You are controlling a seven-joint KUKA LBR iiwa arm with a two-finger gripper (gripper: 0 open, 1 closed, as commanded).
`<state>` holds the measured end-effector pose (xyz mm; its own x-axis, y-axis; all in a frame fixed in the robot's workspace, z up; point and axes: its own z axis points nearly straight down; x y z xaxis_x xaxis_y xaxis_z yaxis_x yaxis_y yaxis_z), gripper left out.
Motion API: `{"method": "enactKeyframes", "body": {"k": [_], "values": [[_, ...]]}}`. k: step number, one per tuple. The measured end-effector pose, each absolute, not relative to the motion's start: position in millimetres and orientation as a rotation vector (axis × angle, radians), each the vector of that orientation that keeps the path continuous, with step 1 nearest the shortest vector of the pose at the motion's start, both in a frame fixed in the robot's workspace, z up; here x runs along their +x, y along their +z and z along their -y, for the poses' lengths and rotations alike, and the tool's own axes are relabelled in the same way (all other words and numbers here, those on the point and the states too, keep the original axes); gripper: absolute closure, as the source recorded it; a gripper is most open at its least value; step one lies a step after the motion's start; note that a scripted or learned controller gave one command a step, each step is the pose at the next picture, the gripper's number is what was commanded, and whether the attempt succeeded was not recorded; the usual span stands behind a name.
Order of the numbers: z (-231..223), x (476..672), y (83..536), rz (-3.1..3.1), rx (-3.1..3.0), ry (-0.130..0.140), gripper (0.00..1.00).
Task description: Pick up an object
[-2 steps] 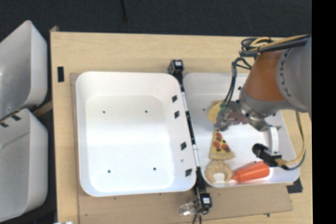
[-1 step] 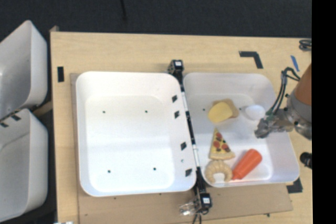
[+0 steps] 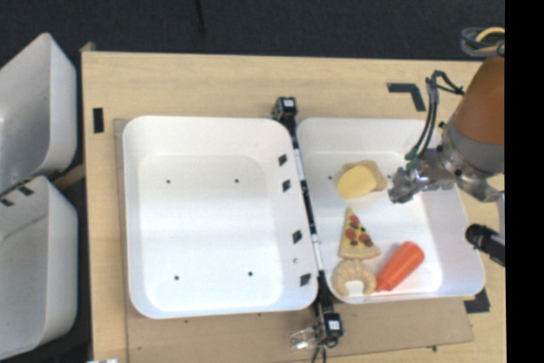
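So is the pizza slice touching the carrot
Apart: the camera view shows white bin floor between the pizza slice and the carrot.

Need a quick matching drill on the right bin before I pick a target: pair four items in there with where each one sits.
Things:
1. yellow piece
2. pizza slice
3. orange carrot
4. croissant

Places:
A. front edge of the bin, by the divider
B. middle of the bin
C. nearest the gripper
D. tilted, right of the croissant

Pairs: 1-C, 2-B, 3-D, 4-A
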<state>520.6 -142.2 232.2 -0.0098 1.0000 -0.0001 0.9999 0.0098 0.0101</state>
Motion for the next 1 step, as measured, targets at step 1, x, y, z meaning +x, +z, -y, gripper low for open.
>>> {"method": "enactKeyframes", "body": {"k": [1], "values": [[170.9, 487.3, 168.6, -2.22, 2.227, -0.006, 1.0]]}}
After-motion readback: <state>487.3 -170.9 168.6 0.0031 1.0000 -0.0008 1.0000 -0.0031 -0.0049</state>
